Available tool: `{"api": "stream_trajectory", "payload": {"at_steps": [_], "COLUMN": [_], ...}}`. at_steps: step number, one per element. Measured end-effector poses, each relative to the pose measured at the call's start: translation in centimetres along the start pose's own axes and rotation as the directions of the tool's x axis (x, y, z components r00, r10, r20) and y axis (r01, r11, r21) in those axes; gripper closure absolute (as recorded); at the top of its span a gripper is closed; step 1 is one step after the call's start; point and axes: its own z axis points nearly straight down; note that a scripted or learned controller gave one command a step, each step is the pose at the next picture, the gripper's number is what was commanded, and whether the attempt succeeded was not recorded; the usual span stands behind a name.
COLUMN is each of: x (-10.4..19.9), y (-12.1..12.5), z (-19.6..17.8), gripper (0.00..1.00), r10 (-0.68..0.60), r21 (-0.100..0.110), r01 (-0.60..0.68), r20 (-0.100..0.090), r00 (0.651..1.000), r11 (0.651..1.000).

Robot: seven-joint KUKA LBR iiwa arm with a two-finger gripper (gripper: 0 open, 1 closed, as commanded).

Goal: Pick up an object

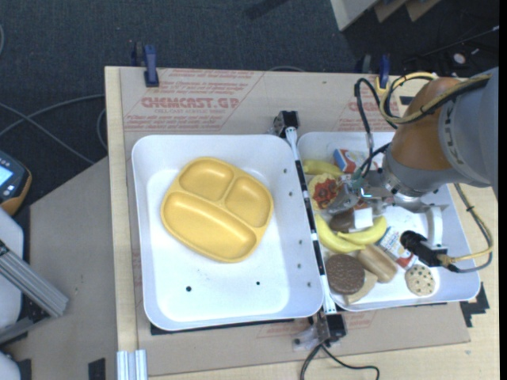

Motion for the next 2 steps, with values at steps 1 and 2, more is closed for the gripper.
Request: {"api": "stream_trajectory", "payload": {"at_steps": [1, 2], "x": [0.0, 8.9], "y": [0.1, 4.3], "z": [-1.2, -10.8], "gripper": [1.00, 1.00], "r10": [0.000, -0.011], "r21": [-0.006, -0.018], "r01": [0.000, 0.010], "r20": [0.001, -0.001], "r00": [1.000, 1.000], "r11": [1.000, 1.000]}}
